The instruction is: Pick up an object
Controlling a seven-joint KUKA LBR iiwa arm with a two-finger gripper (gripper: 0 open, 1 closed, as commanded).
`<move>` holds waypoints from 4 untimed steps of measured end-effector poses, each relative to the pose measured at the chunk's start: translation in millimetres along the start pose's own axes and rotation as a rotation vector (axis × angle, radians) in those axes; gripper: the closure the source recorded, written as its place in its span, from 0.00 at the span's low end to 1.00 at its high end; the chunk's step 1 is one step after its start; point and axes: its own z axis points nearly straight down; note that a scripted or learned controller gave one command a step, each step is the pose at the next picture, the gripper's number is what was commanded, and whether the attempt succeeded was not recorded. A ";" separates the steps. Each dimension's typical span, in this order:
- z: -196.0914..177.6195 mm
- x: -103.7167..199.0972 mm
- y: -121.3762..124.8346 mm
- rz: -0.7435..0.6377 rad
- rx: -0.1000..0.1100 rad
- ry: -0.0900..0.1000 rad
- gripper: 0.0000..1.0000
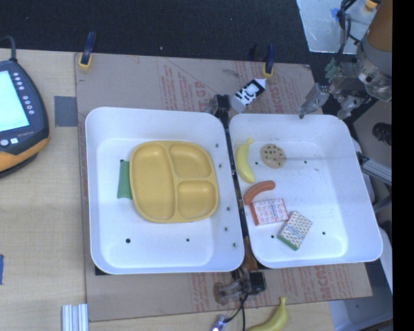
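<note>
Two shallow white bins sit side by side on a cardboard sheet (193, 81) laid over the wooden surface (27, 226). The left bin (107, 250) holds a yellow divided plate (172, 180) with three compartments, lying flat near the middle, and a green flat item (124, 179) pokes out from under the plate's left edge. The right bin (345, 185) holds five small things gathered in its left half: a yellow banana (243, 160) lies along the left wall, a round brown cookie (272, 155) sits just beside it to the right, an orange-red sausage (259, 189) lies below both at a slant, a small red and white packet (270, 211) lies just below the sausage, and a green-edged box (294, 229) rests near the packet's lower right corner, tilted. The gripper (331, 98) hangs above the upper rim of the right bin, well apart from all five things, with nothing between its fingers (310, 103); they appear spread apart. The arm's grey wrist with its orange band (379, 19) enters from the upper right. On the cardboard above the seam between the bins lies a small black and white object (249, 92). A teach pendant (10, 116) with a lit screen rests on the surface at far left. A second banana (272, 317) lies below the bins at the bottom edge, beside some cabling. Blue clamps (87, 49) pin the cardboard at its top edge.
</note>
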 end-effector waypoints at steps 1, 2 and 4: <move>93.2 -3.6 -43.1 -0.001 0.001 -0.001 0.00; 141.2 36.7 -53.6 -0.002 0.000 -0.001 0.00; 182.0 35.8 15.9 0.000 -0.002 0.001 0.00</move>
